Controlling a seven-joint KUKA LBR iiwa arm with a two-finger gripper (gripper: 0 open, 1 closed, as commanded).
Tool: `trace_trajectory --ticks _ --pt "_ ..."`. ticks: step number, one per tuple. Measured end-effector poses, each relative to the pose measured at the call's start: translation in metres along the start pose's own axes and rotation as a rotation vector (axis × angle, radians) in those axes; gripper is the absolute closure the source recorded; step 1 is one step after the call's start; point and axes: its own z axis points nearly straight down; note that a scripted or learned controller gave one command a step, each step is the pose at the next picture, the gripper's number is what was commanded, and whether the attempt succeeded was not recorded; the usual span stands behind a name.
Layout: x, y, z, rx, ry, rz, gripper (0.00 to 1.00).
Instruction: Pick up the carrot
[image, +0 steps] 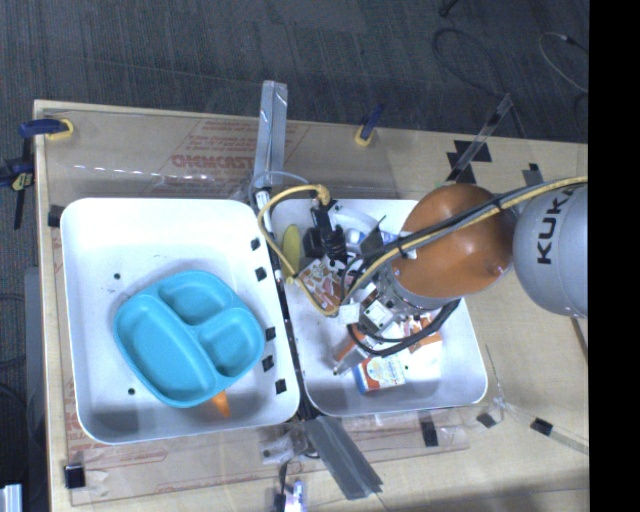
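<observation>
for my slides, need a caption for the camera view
Arm reaches into the right bin; carrot lies beside the blue plate in the left bin.

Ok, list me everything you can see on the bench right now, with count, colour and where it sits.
Bins: 2, white, side by side on the bench; left bin, right bin.
Tray: 1, blue, three compartments, in the left bin.
Carrot: 1, orange, left bin, poking out under the tray's near edge.
Carton: 1, white and orange, right bin, near side, partly under the arm.
Yellow item: 1, right bin, far left corner; cannot identify.
Arm: 1, grey with orange band, over the right bin.
</observation>
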Motion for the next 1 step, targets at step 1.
trace_trajectory --ticks 1 --pt "-0.0065 -0.042 -0.0007 0.002 0.002 0.179 0.0"
